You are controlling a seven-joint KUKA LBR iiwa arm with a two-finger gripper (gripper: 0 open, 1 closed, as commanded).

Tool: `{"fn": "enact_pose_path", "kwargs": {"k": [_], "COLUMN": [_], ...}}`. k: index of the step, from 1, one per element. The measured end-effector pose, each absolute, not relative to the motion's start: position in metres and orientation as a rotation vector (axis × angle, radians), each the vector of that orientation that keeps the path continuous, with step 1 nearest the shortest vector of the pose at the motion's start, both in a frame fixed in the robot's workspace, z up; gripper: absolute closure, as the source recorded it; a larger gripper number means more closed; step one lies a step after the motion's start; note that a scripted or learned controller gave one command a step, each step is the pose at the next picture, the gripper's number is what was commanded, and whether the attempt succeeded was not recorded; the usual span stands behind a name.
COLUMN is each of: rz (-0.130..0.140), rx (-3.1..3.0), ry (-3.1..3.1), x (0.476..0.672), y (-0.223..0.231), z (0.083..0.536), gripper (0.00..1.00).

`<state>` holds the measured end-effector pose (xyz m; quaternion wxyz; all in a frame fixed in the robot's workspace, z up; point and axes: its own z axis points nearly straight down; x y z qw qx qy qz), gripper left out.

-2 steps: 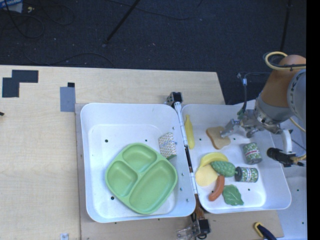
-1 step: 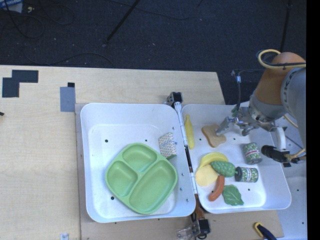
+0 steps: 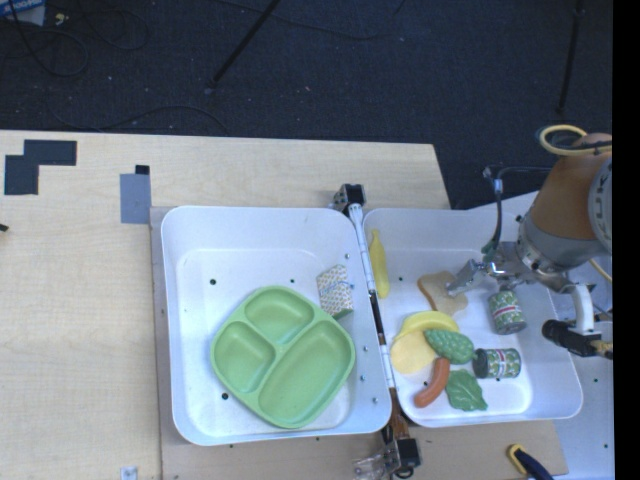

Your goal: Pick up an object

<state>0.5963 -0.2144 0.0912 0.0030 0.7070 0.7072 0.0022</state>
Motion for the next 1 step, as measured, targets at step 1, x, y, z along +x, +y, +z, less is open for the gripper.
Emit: {"fn": "enact_pose_path", "kwargs": {"k": [1], "rz": [0.008], "rx": [2.217], "ry": [2.22], "x": [0.6473], "y": [-0.1739], "z": [0.0909], "gripper": [0.0]}}
